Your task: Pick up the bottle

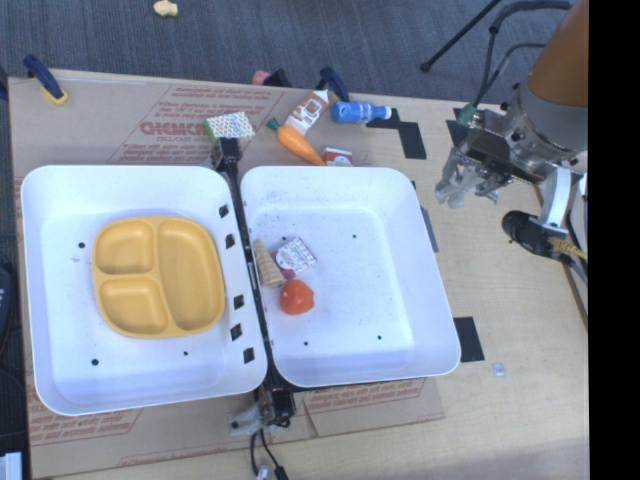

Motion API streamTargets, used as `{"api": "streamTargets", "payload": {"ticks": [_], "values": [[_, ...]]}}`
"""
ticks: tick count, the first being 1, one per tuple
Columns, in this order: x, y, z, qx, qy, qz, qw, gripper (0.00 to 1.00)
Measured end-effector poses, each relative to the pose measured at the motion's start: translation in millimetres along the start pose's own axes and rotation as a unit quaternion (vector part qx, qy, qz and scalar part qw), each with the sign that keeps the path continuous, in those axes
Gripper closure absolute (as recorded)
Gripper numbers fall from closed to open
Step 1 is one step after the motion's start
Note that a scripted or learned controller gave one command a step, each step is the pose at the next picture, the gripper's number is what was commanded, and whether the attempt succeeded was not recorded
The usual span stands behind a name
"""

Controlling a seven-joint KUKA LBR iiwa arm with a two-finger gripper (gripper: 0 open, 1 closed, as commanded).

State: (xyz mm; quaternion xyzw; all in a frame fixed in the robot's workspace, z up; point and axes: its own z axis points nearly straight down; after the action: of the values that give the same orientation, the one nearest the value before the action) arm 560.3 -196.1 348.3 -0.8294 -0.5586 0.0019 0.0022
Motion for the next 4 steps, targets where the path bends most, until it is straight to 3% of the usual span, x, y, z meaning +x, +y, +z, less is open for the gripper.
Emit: {"api": "streamTargets", "payload": {"ticks": [1,2,3,4], "values": [[-8,-35,47,0.001,0.0,0.171,0.9853,1.0],[-25,-79,170,0.001,0.0,0.129,0.9917,1.0],[55,-113,172,0.002,0.001,0.262,0.9651,1.0],[60,-115,187,0.002,0.0,0.258,0.9662,1.0]]}}
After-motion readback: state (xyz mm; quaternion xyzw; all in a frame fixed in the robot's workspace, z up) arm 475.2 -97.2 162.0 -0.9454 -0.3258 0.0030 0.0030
